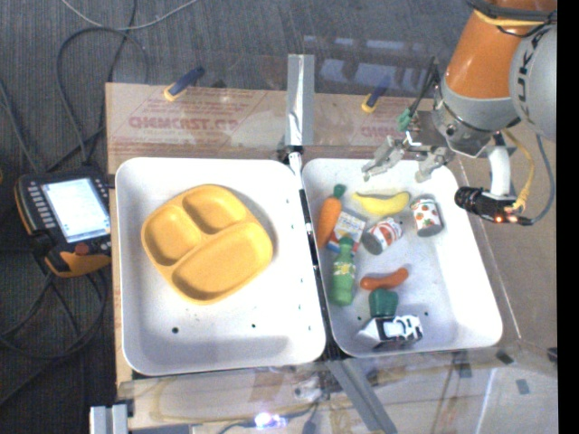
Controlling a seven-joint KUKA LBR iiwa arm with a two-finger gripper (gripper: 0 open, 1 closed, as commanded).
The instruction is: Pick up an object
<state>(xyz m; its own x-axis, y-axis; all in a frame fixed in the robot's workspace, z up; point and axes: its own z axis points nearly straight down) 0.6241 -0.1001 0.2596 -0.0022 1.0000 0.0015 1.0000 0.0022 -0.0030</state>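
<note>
Reading "CHEMCAST" faintly on tabletop sheet [194,123]; left bin [136,333] holds yellow divided plate [208,242]; right bin [479,315] holds banana [382,202], carrot [327,220], cans; pincer [405,158] spread apart, holding nothing.

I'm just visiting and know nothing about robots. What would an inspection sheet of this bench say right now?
Surface: two white bins side by side, left bin, right bin.
Job's things: in the right bin, carrot, banana, green bottle, two small cans, red sausage, black-and-white toy.
Clutter: yellow divided plate in the left bin.
Grippers: gripper open, above the right bin's far edge, holding nothing.
Cables: black cables on the floor.
Surroundings: handheld screen to the left.
</note>
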